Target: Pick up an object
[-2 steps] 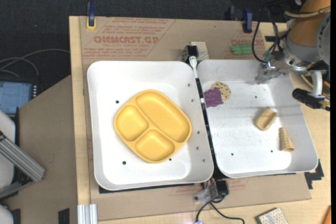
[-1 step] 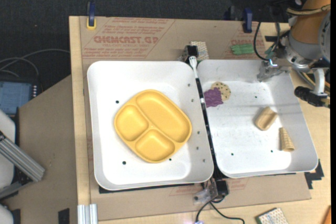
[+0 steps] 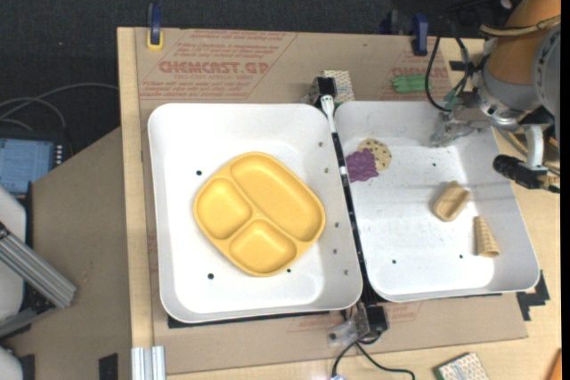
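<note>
Bench is a brown board with two white bins on it, dark carpet behind. Gripper (image 3: pixel 448 131) sits at the upper right of the frame, over the back edge of the right white bin (image 3: pixel 419 276); can't tell its finger state, too small and cluttered by cables. Nearest candidates: tan cork-like cylinder (image 3: pixel 451 201) mid-bin, ribbed tan cone (image 3: pixel 485 237) just lower right, purple crumpled lump (image 3: pixel 361 165) touching a speckled cookie-like disc (image 3: pixel 377 153). Cylinder is isolated, so I'd centre over it and close across its short axis. Yellow three-compartment plastic tray (image 3: pixel 258 213) lies in the left white bin (image 3: pixel 178 147). Arm is cut off at the frame's right.
</note>
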Available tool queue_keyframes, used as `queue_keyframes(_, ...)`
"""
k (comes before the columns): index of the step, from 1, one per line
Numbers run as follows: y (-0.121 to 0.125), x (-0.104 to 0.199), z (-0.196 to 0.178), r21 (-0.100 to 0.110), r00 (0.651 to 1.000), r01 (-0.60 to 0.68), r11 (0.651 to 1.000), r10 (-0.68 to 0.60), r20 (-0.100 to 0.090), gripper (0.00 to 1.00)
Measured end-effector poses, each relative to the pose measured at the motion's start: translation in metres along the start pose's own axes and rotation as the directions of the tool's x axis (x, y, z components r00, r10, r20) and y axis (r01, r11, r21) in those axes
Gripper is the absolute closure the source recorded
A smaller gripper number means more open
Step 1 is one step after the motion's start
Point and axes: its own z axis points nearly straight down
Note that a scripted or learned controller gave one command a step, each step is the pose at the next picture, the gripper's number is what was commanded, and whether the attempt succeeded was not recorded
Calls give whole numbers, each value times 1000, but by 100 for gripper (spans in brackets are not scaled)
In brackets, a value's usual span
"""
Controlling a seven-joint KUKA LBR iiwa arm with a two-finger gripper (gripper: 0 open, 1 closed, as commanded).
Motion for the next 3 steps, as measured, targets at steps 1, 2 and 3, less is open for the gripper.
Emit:
queue_keyframes(1,2,0,-13,-6,1000,1,1000,-1,2,100)
queue_keyframes(2,0,9,-1,-1,1000,0,1000,0,0,100)
queue_keyframes(3,1,8,-13,-5,1000,0,1000,0,2,100)
